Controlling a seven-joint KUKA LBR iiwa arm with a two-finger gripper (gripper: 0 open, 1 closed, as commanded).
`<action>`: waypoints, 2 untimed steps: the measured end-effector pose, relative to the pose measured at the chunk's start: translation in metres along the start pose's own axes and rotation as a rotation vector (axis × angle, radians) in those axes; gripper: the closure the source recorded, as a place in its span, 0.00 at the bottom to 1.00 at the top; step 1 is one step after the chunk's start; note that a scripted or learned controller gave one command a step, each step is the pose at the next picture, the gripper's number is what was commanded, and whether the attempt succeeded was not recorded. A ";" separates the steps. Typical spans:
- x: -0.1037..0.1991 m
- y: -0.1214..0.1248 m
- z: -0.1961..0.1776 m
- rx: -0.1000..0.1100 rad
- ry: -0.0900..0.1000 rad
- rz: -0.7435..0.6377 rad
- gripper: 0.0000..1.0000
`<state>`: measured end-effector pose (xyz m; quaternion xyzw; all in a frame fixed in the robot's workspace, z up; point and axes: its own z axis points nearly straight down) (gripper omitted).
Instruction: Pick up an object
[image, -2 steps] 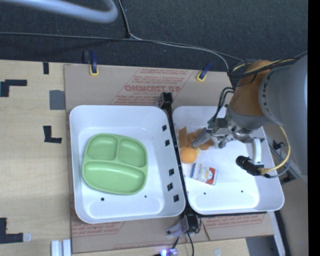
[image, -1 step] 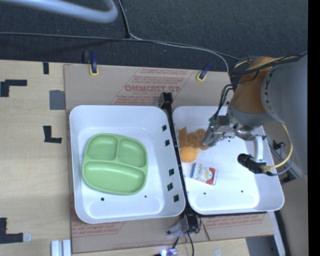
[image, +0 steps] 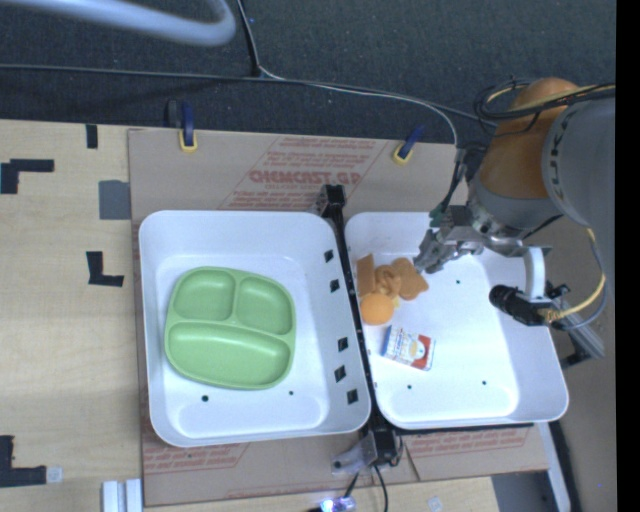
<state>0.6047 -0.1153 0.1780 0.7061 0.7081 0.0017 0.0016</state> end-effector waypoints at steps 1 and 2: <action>-0.004 -0.006 -0.060 0.000 -0.001 0.001 1.00; -0.004 -0.004 -0.104 0.001 -0.001 0.001 1.00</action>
